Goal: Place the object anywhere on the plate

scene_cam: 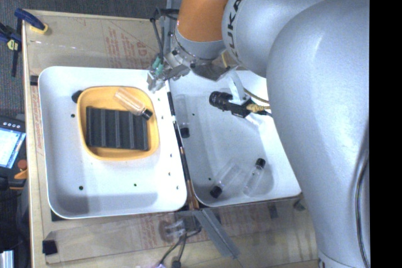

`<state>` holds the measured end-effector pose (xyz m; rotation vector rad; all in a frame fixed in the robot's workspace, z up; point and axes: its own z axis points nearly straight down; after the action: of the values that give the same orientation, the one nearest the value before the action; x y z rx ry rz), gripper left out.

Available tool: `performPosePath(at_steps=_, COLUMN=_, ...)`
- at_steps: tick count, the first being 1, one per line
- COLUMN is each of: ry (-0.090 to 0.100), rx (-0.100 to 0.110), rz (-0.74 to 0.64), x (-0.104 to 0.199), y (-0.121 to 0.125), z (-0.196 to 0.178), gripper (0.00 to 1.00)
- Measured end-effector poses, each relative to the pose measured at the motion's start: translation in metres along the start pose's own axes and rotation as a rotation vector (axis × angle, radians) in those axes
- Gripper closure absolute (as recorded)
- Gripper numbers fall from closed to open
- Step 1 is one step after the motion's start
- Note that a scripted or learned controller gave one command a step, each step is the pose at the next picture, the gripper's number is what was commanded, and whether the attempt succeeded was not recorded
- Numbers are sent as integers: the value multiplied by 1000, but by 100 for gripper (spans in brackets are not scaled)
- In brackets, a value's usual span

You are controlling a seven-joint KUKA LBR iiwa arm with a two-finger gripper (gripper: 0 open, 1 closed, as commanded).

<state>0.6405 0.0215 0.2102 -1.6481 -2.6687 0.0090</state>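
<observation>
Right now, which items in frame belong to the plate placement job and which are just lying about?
Job:
- yellow plate in the left bin
- clear vial lying on the plate's upper right part
- pincer above the bins' divide, near the plate's corner

Lying about:
- two clear vials in the right bin
- blue clamp at the bench's far left corner

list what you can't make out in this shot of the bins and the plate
- Gripper: fingers too small and blurred in the camera view to tell open or shut.
- Right bin: its right side is hidden by the arm.
- Clear vials: transparent, outlines blurred, count uncertain.
- Vial on the plate: contents unreadable.
</observation>
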Motion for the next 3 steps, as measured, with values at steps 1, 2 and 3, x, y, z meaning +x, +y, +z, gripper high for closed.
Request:
performPosePath(at_steps=1, ry=1, rx=-3, rz=-79, x=12, y=-2, z=-6, gripper=100)
performPosePath(at_steps=2, ry=0, rx=-3, rz=-80, x=12, y=-2, z=-6, gripper=0)
performPosePath(at_steps=3, ry=1, rx=-1, rz=-79, x=11, y=-2, z=-15, gripper=100)
